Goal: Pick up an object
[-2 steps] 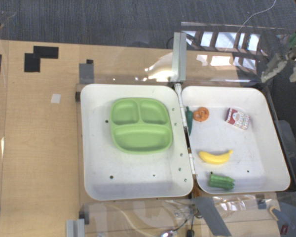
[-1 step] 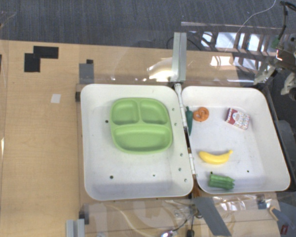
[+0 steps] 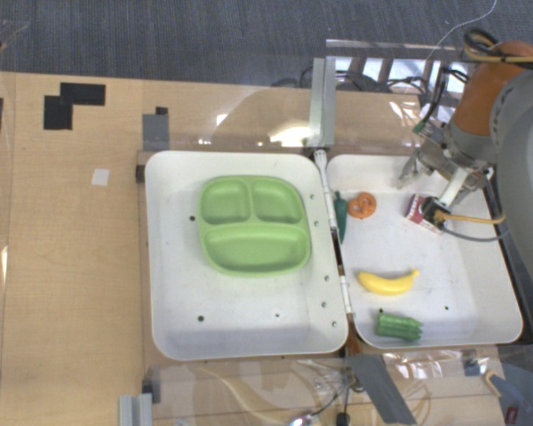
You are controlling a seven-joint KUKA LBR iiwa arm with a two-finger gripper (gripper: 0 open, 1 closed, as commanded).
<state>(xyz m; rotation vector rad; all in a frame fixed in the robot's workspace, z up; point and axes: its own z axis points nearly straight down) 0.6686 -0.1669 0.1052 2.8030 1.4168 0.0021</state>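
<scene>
Two white bins are seen side by side: the left bin (image 3: 173,327) is taken up by a green divided plate (image 3: 251,224). At the right bin's (image 3: 480,318) upper right, the gripper (image 3: 433,183) is spread open, clasping nothing. A small dark packet (image 3: 424,211), its print unreadable, lies just below it. Lower down are set a yellow banana (image 3: 388,280), a green vegetable (image 3: 398,326) and, upper left, an orange piece (image 3: 363,205). Bare floor lies right of the banana.

Grey arm reaching in from right, hand (image 3: 431,185) raised, fingers spread
</scene>
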